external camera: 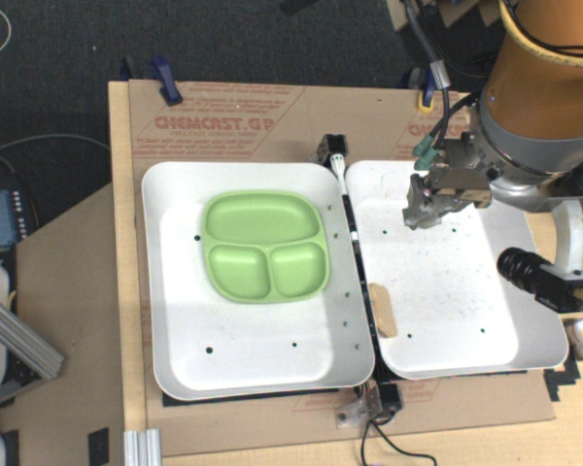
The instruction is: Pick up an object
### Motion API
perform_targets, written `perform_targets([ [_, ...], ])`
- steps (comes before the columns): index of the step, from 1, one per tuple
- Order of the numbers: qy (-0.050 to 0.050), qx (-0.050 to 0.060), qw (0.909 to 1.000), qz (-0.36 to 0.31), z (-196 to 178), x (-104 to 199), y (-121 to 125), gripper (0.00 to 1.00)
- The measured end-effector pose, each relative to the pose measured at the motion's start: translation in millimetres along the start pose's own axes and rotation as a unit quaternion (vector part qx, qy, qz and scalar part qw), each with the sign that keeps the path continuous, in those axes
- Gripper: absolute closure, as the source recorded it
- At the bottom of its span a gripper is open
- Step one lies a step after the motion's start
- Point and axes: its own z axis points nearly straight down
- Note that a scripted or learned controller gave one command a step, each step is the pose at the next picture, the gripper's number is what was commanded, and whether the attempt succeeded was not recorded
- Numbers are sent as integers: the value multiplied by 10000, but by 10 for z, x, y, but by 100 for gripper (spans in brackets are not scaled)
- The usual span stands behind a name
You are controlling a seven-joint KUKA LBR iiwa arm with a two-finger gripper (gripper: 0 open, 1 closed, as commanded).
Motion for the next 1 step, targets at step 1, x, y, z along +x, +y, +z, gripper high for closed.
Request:
perform_targets([
  [1, 7, -7, 10000, -9, -292, 485, 12, 100],
])
